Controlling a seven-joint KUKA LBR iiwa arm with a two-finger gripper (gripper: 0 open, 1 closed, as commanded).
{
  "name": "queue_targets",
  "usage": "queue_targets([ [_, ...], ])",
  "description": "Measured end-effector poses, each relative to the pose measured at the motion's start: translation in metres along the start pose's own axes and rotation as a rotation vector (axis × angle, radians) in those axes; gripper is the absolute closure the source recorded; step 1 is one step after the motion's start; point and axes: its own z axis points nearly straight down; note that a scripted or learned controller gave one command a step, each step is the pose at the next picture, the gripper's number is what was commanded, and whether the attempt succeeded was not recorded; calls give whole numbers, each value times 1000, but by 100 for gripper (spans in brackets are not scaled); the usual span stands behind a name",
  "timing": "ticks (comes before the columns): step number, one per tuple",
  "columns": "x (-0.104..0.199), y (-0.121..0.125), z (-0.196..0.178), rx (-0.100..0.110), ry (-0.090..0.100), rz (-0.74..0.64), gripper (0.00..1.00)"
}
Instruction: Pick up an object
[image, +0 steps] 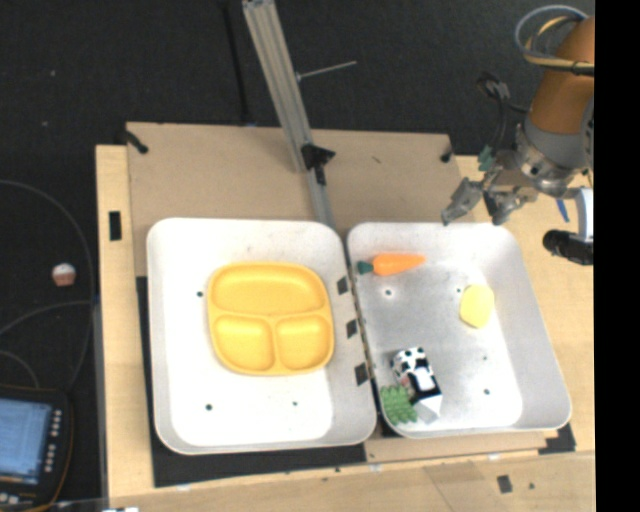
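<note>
The right bin (520, 300) holds an orange carrot (396, 264) near its far left corner, a yellow lemon-like piece (477, 305) toward the right, and a black-and-white cow toy (416, 374) at the front, beside a green leafy piece (399, 404). My gripper (482, 203) hangs above the bin's far right rim, its two fingers spread apart with nothing between them. It is well away from all the objects.
The left bin (180, 400) carries a yellow divided plate (270, 317). A metal pole (285, 90) rises behind the gap between the bins. A tablet (25, 440) and cables lie off the bench at left.
</note>
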Motion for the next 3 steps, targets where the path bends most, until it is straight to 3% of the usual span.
queue_targets([
  [1,0,0,0,1,-1,-1,0],
  [3,-13,-8,92,4,0,4,0],
])
